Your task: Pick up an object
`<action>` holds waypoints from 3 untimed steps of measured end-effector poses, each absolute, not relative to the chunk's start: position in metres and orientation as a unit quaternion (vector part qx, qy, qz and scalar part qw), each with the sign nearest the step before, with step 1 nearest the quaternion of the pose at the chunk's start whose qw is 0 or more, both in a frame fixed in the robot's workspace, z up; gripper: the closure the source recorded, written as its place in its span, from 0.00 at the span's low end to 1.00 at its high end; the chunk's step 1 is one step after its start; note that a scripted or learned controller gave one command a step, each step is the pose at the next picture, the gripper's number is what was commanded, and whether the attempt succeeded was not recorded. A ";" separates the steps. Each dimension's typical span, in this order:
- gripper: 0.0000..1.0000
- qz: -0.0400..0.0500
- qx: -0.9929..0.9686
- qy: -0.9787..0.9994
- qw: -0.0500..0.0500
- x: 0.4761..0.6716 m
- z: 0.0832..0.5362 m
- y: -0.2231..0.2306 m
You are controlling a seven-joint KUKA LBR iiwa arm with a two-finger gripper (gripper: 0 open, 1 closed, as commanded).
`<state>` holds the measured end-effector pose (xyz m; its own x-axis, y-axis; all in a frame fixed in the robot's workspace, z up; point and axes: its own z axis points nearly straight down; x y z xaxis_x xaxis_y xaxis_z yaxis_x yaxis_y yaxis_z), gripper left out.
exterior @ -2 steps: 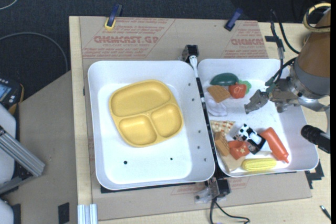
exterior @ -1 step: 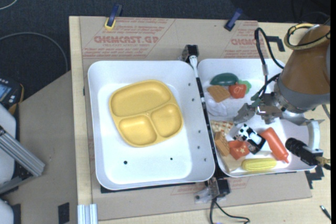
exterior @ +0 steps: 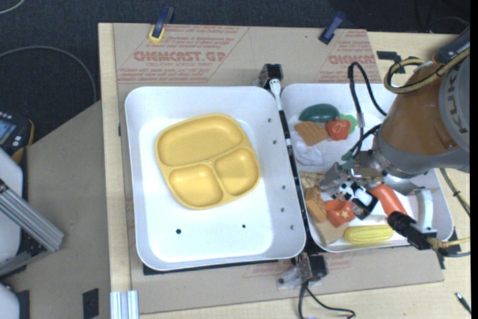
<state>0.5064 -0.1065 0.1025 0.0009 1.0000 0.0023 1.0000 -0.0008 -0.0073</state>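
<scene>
The right bin (exterior: 442, 214) holds several toy foods: a green item (exterior: 319, 113), a red tomato-like piece (exterior: 338, 128), a tan bread piece (exterior: 310, 134), a white crumpled item (exterior: 308, 153), a red strawberry-like piece (exterior: 339, 212), an orange carrot (exterior: 388, 199) and a yellow corn cob (exterior: 367, 234). My gripper (exterior: 347, 189) hangs low in this bin, just above the red piece and left of the carrot. The wrist hides the space between its tips.
The left bin (exterior: 142, 123) holds a yellow three-compartment plate (exterior: 207, 160). A black divider with clamps (exterior: 287, 153) runs between the bins. Cables (exterior: 362, 90) loop over the right bin's far edge. Blue clips (exterior: 159, 22) pin the cardboard at the back.
</scene>
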 end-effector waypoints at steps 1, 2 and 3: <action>0.00 -0.003 -0.707 -0.708 0.003 0.509 0.088 -0.104; 1.00 -0.004 -0.707 -0.708 -0.002 0.510 0.099 -0.105; 1.00 -0.001 -0.707 -0.707 -0.002 0.503 0.153 -0.112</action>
